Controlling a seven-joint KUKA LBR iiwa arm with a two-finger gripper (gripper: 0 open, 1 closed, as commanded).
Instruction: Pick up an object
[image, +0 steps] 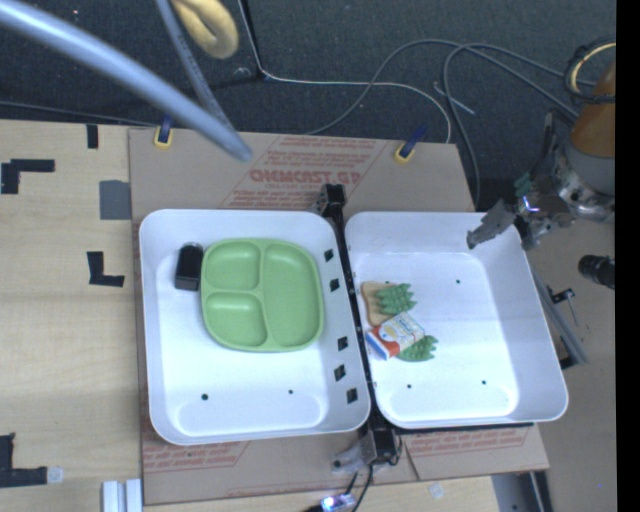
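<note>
In the right bin (500, 400), near its left wall, lies a small cluster: a tan piece with green tufts (388, 298), a white packet with red and blue print (396, 332) and a green leafy piece (420, 348). The left bin (170, 400) holds a green divided plate (262, 295) with a small black block (188, 267) beside its left edge. My gripper (503, 232) hovers over the right bin's far right corner, well away from the cluster. It is open with nothing between its fingers.
The arm's wrist with its orange band (598, 125) stands past the right bin's far right corner. A black divider (345, 300) with clips runs between the bins. Cables (420, 60) trail over the dark floor behind the bench.
</note>
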